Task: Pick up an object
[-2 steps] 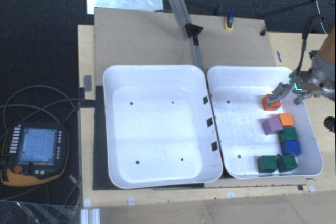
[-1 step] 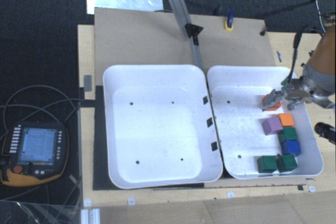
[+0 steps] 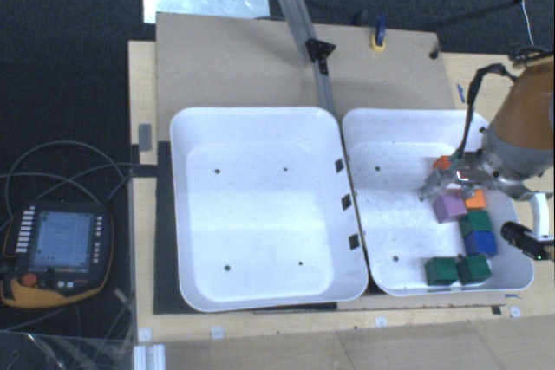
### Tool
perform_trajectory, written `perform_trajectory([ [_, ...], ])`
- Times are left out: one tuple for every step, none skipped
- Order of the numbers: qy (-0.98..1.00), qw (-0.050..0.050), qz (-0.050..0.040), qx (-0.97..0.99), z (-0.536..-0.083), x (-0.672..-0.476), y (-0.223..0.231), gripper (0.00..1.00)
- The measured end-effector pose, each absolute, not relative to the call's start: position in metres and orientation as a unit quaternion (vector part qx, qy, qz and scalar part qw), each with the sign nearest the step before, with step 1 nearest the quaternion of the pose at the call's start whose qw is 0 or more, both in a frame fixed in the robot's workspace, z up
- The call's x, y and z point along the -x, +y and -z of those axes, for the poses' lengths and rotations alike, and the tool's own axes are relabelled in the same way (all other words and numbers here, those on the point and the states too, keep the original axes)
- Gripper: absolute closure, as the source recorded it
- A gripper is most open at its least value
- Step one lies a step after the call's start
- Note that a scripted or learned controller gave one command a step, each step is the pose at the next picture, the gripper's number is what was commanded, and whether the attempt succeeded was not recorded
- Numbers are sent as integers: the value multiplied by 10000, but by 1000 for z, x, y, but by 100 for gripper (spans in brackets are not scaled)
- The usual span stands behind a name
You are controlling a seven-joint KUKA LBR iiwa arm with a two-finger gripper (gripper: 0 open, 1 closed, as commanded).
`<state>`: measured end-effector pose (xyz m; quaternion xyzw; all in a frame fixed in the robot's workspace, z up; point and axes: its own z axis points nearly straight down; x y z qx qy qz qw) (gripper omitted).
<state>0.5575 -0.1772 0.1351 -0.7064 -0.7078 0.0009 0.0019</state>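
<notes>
Wooden surface (image 3: 251,39) bearing two white bins side by side at frame centre. Left bin (image 3: 260,204) bare; right bin (image 3: 390,186) holding purple block (image 3: 448,207), orange block (image 3: 474,201), green and blue blocks at lower right. Pincer (image 3: 442,178) low over purple block; released or clenched, cannot tell.

two bins side by side on the table (image 3: 260,39) — blocks (image 3: 464,234) clustered in the right bin (image 3: 390,186), at its right side; handheld pendant (image 3: 56,254) left of the table.
</notes>
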Motion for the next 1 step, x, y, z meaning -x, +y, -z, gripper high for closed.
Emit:
perform_trajectory([
  [-7087, -92, 49, 7054, -115, -564, -179, 0],
])
